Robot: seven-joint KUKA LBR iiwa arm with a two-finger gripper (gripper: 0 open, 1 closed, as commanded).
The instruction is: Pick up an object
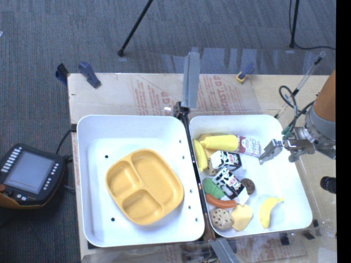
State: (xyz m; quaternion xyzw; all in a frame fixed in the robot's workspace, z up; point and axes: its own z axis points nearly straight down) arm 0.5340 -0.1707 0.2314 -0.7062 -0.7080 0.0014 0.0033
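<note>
1. The tool (272, 150) hangs over the right bin (285, 201), near that bin's right edge and toward its far side, at the end of the arm (323, 114) reaching in from the right. Nothing sits in it, and I cannot tell how its gripping parts stand — only one grey piece shows plainly.
2. The toys lie heaped along the right bin's left edge: a yellow bottle (220, 142) at the far end, a red-and-white carton (250, 146) touching it, a banana (200, 155) against the left wall.
3. Just nearer are two black-and-white cartons (226, 160) (230, 181) (cow-patterned, it seems), a brown round piece (249, 187) and a green piece (213, 189).
4. At the near-left corner — a hot dog (220, 202), a cookie (221, 218) and a pale wedge (242, 217).
5. A second banana (267, 210) lies apart from the heap, toward the near edge.
6. The left bin (93, 147) holds a yellow plate (143, 186) with three compartments, in its middle.
7. Both bins rest side by side on the surface (109, 97).
</note>
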